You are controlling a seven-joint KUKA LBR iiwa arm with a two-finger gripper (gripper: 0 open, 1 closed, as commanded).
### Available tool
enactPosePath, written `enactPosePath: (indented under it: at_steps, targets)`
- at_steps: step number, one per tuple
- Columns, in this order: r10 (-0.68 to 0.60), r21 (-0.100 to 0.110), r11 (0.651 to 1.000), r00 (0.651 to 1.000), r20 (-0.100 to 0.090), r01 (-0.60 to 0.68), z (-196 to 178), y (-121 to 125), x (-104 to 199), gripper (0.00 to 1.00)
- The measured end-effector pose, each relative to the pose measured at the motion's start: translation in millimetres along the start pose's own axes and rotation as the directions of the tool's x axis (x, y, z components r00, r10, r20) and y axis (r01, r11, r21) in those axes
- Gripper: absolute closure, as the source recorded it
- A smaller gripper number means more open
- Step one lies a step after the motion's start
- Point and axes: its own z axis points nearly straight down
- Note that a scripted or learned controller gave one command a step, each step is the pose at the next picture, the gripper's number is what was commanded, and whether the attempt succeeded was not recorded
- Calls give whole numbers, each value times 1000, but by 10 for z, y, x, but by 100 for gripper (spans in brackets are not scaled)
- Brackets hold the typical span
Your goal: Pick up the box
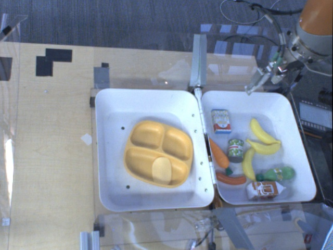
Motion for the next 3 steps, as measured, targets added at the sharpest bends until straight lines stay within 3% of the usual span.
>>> enactPosePath:
  at_steps: [1, 2, 3]
  targets:
    - [220, 3, 976, 976, 1, -220, -9, -577, -504, 0]
    - [315, 3, 949, 949, 1, -315, -165, -601, -610, 0]
    - [104, 3, 995, 995, -1, -104, 932, -587, -376, 0]
